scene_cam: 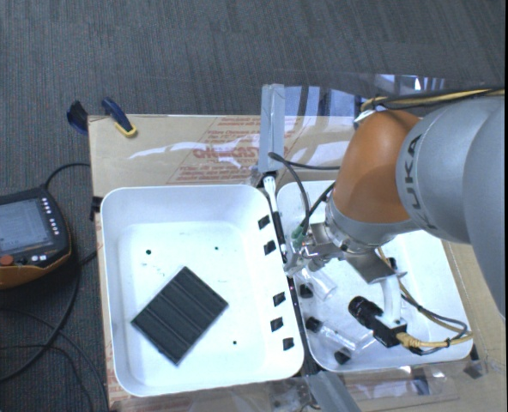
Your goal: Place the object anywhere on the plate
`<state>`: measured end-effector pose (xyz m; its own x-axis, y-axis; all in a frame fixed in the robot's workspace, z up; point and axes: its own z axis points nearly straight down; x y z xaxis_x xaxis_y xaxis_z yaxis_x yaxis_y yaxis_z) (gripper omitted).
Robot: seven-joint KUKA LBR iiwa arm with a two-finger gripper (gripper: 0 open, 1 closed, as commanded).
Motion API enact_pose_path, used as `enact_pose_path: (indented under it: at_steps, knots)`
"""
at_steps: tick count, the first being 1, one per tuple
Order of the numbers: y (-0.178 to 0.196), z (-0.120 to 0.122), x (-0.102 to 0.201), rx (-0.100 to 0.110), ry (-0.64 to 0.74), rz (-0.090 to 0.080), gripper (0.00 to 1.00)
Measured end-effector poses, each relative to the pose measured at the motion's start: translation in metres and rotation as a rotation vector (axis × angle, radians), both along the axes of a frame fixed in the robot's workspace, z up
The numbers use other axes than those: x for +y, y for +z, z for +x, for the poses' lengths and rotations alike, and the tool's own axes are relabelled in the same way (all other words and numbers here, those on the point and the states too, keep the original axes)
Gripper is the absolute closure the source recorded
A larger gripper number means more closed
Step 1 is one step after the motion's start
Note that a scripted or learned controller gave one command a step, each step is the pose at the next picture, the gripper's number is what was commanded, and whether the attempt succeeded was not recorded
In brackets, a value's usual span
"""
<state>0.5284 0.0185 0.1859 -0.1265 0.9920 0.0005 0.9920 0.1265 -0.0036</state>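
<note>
Overhead, a slanted view looks down on a tabletop point(194, 148) carrying two shallow white bins side by side. The left bin point(125, 221) holds a dark grey, ridged square plate point(180, 313), lying flat and turned like a diamond toward the bin's lower left. A few small dark specks dot the white floor around it. The grey arm point(460, 170), with its orange band point(376, 166), reaches in from the right and bends down over the right bin point(447, 273). Its pincer point(318, 277) sits low near that bin's left wall, amid clear plastic parts and cables; whether it is released or clenched cannot be told, and no object can be picked out for certain beneath it. A black cylindrical part point(370, 313) juts out beside the wrist. On the floor at far left rests a control pendant point(18, 234) with a screen.
</note>
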Motion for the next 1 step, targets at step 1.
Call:
enact_pose_path:
  at_steps: [1]
  knots:
    - [0.0270,-0.0103,0.0780,0.000,0.040,0.000,1.00]
